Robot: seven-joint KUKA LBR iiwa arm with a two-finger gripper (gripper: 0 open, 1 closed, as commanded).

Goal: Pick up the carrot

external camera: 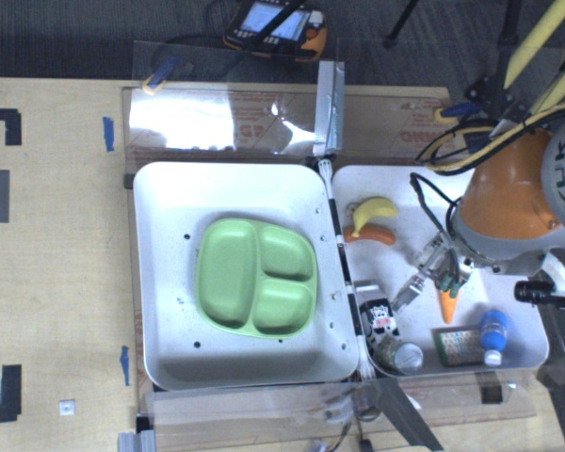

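Note:
The carrot (pixel 448 305), a small orange cone with a green top, lies in the right bin (pixel 527 358) toward its front right. My gripper (pixel 428 288) hangs over the middle of that bin, under the arm's orange band. Its jaws look open, with one silver finger (pixel 408 293) reaching to the lower left and the other just above the carrot's green end. The carrot lies beside that second finger, not between the two, and I cannot see whether they touch.
A yellow banana (pixel 373 212) and a red-orange piece (pixel 371 236) lie at the right bin's back left. A blue bottle (pixel 492 332), a flat packet (pixel 458 347), a silver can (pixel 407 356) and a small black item (pixel 378 315) crowd its front. A green divided plate (pixel 256 276) sits in the left bin (pixel 160 252).

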